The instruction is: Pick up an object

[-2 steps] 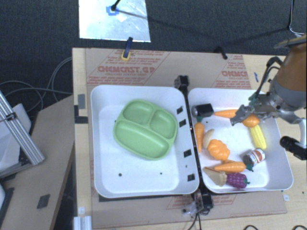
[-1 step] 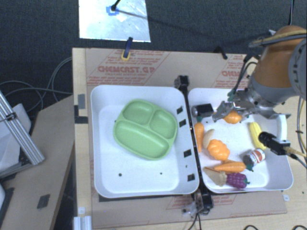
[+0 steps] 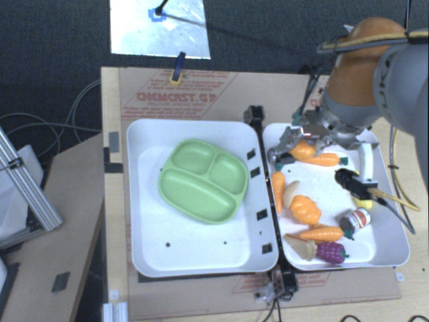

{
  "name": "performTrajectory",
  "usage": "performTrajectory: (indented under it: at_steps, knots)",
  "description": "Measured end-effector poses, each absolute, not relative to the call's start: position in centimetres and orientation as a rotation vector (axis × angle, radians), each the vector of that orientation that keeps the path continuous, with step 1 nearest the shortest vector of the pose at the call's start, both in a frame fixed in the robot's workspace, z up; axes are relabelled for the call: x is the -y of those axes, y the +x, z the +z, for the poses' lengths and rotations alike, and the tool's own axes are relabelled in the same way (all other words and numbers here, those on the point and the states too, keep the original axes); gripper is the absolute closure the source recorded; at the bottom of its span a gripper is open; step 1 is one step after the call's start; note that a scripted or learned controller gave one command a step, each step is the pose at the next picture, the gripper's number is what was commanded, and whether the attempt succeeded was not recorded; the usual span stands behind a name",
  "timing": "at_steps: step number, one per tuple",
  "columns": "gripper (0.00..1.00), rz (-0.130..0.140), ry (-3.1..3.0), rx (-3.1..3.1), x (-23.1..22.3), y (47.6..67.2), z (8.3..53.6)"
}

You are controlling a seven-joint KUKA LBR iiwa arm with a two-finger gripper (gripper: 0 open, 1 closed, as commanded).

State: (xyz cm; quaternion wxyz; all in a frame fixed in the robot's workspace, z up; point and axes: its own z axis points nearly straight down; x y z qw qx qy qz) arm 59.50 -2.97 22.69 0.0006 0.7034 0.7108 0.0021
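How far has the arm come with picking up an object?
Done: the gripper is down in the right white bin, at its upper left corner beside an orange toy carrot. In hand: nothing visibly; whether the jaws grip anything cannot be told. Left: a clear grasp and a lift.

A dark speckled carpet floor (image 3: 53,39) fills the upper left of the frame. A shiny silver square sheet (image 3: 159,19) lies at top centre. The brown cardboard-topped bench (image 3: 181,92) occupies the middle, with grey cables (image 3: 40,123) at left.
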Motion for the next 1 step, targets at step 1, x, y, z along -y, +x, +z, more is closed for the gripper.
performTrajectory:
  at_steps: [1]
  knots:
    - [1.0,0.006,2.21,-2.231,-1.88,62.04,22.83]
